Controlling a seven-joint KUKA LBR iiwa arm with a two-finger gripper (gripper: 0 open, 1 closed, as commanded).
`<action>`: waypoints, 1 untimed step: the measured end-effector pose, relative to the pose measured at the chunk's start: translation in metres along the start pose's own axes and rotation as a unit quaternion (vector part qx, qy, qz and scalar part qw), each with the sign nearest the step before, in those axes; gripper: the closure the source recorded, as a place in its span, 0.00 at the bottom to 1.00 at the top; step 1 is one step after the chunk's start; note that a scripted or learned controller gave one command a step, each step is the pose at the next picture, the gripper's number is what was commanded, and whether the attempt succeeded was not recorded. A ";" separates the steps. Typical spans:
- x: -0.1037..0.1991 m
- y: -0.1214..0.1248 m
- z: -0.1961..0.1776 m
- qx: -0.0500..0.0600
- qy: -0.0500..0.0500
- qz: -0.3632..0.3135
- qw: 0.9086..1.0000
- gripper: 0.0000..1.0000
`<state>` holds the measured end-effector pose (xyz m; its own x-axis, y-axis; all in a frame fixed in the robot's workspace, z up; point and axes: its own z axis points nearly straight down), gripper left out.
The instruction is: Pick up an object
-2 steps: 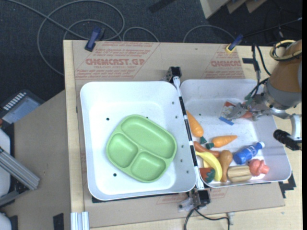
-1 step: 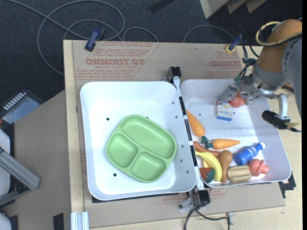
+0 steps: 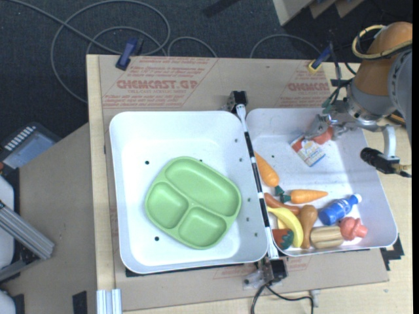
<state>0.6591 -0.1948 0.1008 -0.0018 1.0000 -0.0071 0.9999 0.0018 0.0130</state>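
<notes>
My gripper [image 3: 323,128] hangs over the far part of the right bin [image 3: 366,175], below the grey arm and its orange band. Just under and in front of it lies a small white, red and blue carton [image 3: 310,152], tilted; whether the gripper touches it is unclear. Nearer the front of the same bin lie an orange carrot [image 3: 266,169], a second carrot [image 3: 306,195], a yellow banana [image 3: 290,222], a blue bottle [image 3: 340,209], a wooden cylinder [image 3: 325,237] and a pink-red toy [image 3: 354,227].
The left bin [image 3: 131,142] holds a green divided plate [image 3: 192,202]. A black divider rail [image 3: 252,169] runs between the bins. A black part of the arm [image 3: 383,161] juts over the right bin's right rim. Cables lie on the floor behind the bench.
</notes>
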 end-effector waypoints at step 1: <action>0.059 -0.049 -0.066 0.006 0.004 0.000 1.000 1.00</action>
<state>0.6096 -0.1354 0.1659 -0.0009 1.0000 0.0006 1.0000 0.0009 0.0005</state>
